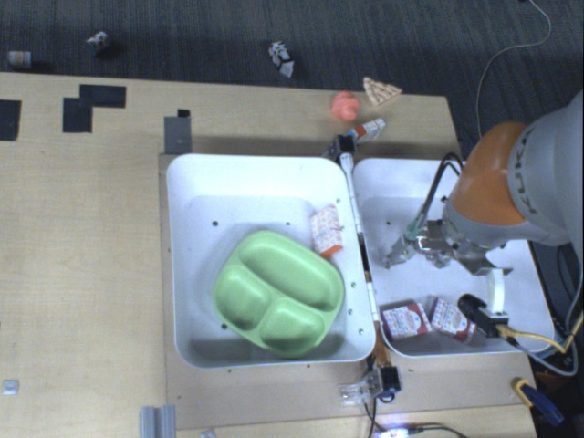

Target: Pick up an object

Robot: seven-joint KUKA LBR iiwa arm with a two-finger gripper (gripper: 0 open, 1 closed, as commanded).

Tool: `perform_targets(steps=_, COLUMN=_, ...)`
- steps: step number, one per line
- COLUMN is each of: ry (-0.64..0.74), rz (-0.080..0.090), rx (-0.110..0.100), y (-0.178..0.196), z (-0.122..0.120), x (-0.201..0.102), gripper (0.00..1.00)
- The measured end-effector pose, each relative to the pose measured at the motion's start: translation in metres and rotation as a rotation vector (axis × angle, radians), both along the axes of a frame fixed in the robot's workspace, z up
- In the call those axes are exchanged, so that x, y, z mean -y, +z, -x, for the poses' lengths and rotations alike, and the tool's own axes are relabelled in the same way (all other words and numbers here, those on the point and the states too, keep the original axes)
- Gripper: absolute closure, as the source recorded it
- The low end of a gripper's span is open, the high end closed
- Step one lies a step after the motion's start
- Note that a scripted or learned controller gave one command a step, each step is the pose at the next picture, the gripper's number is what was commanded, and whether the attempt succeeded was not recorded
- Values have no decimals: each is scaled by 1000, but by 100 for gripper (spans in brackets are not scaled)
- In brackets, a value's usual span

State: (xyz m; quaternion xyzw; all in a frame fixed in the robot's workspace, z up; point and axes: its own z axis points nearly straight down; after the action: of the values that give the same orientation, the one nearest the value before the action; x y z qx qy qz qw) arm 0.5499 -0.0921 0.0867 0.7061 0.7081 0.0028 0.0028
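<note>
here the pincer (pixel 401 252) hangs low in the right-hand white bin (pixel 392 190); i cannot tell its state. the nearest candidates, two small red-and-white packets (pixel 427 318), lie side by side toward the bin's near wall, just below the pincer, long axis crosswise.

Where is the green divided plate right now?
In the camera view, the green divided plate lies in the left white bin, toward its near edge, with a small red-and-white packet just beyond its far right corner.
</note>
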Motion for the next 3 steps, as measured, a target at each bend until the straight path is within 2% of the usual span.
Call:
perform_targets(steps=1, ry=2, rz=1, rx=-1, y=-1, z=-53, x=4, gripper=0)
perform_targets(steps=2, ry=-2, rz=1, rx=0, y=0, z=50, x=-4, gripper=0)
perform_targets(steps=3, ry=1, rz=2, rx=2, y=0, z=-4, x=18, gripper=0)
